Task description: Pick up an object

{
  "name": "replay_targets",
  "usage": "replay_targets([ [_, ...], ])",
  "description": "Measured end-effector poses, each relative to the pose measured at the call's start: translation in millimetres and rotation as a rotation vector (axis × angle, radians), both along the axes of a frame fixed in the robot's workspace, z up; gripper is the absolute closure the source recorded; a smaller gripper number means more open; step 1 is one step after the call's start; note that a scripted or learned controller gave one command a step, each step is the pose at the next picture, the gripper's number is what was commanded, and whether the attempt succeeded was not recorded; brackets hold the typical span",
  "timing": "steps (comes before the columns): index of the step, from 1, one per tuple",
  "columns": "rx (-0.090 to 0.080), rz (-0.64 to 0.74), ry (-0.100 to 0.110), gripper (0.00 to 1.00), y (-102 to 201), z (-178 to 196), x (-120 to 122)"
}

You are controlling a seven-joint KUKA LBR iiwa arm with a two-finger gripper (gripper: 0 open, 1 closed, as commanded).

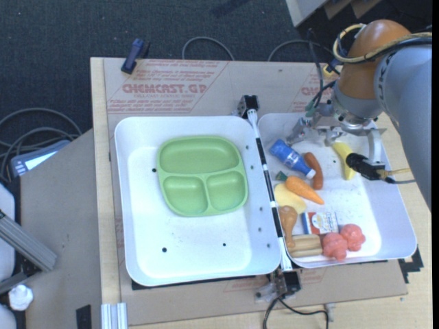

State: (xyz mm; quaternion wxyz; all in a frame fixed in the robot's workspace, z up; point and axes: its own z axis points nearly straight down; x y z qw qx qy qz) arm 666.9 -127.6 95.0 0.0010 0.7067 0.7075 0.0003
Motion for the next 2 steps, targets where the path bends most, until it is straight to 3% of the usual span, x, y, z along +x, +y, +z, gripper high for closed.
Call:
replay_targets([
  [1,0.001,-0.002,0.002,0.0,-0.3,-10.7,-61.5],
  [2,0.0,-0.003,0.0,1.0,-0.2,-0.3,-60.8],
])
